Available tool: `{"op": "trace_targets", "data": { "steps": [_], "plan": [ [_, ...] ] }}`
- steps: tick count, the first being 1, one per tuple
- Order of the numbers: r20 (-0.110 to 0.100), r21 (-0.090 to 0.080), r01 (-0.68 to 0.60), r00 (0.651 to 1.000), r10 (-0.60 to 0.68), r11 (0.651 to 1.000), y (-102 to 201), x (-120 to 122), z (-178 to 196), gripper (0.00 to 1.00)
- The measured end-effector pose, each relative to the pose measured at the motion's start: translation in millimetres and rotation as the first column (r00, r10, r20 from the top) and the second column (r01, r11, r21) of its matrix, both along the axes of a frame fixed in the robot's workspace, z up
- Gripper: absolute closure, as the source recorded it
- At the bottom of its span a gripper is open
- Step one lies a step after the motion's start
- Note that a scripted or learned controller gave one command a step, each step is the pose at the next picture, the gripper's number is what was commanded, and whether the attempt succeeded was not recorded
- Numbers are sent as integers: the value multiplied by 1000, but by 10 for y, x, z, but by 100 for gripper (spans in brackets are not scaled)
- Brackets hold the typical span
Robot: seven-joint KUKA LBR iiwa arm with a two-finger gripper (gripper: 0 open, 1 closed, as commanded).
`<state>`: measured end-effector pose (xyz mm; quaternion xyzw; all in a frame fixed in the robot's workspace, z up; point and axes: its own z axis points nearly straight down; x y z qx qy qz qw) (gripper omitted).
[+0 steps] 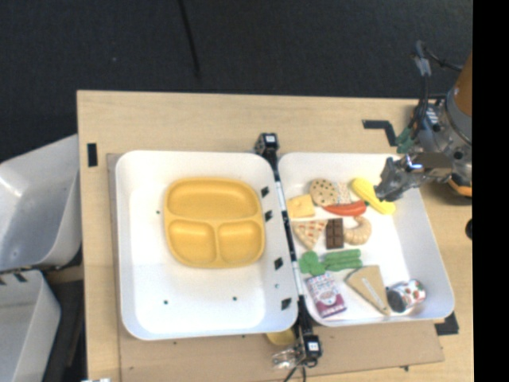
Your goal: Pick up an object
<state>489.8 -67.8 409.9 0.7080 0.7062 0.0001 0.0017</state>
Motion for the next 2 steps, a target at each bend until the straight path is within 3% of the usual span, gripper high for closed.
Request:
{"op": "trace_targets", "data": {
  "steps": [1, 2],
  "plan": [
    [7, 2, -10, 1000, 10, 1000, 542, 78, 722, 100],
    [1, 1, -3, 1000, 3, 1000, 436, -2, 895, 100]
  ]
}}
